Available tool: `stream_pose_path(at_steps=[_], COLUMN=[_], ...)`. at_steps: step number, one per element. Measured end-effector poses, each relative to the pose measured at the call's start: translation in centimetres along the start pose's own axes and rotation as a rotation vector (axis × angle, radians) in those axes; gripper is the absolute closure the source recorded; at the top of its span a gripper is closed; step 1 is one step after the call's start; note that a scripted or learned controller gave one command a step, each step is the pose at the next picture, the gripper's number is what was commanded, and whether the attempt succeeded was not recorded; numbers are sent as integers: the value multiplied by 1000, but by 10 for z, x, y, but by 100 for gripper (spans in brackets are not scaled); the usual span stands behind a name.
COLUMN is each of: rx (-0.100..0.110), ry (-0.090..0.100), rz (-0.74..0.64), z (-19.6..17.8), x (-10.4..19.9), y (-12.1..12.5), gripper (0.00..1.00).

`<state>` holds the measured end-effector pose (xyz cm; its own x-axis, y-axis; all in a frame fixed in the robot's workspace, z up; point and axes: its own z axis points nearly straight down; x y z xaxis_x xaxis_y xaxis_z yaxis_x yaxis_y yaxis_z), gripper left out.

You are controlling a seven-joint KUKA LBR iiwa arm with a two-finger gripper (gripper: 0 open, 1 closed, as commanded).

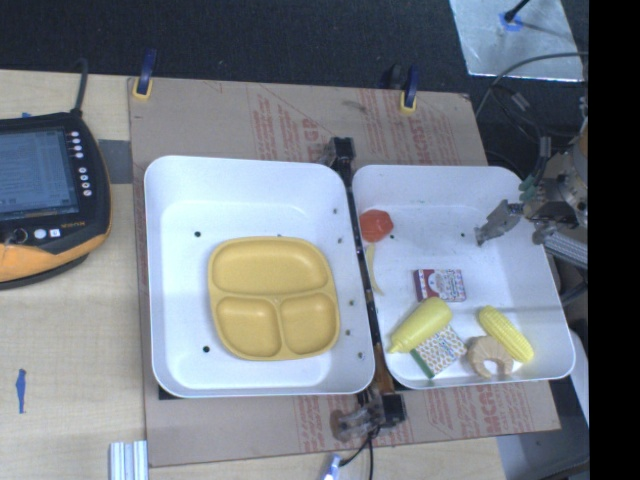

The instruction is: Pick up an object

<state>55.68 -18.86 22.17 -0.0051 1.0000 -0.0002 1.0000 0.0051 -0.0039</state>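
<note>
The right bin (440,186) holds several small objects. A red round piece (376,225) lies near its left wall. A small red-and-white box (440,285) sits in the middle. Toward the front lie a yellow cob (420,324), a patterned green-edged packet (438,351), a corn cob (505,333) and a tan ring-shaped piece (487,357). My gripper (497,221) hangs over the bin's right rear part, apart from all of them, with nothing visible between its fingers.
The left bin (170,268) carries a yellow divided plate (272,296). A tablet controller with an orange rim (45,193) lies on the bench at far left. Clamps (408,88) pin the cardboard sheet at the back.
</note>
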Motion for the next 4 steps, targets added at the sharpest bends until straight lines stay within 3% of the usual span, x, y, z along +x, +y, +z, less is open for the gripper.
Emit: stream_pose_path(at_steps=[1, 2, 3, 4], rx=[1, 1, 2, -3], ry=[0, 0, -1, 2], rz=[-1, -1, -6, 1], z=[61, 110, 100, 63], x=[5, -19, -19, 33], y=[-50, -79, -79, 66], gripper=[0, 0, 100, 100])
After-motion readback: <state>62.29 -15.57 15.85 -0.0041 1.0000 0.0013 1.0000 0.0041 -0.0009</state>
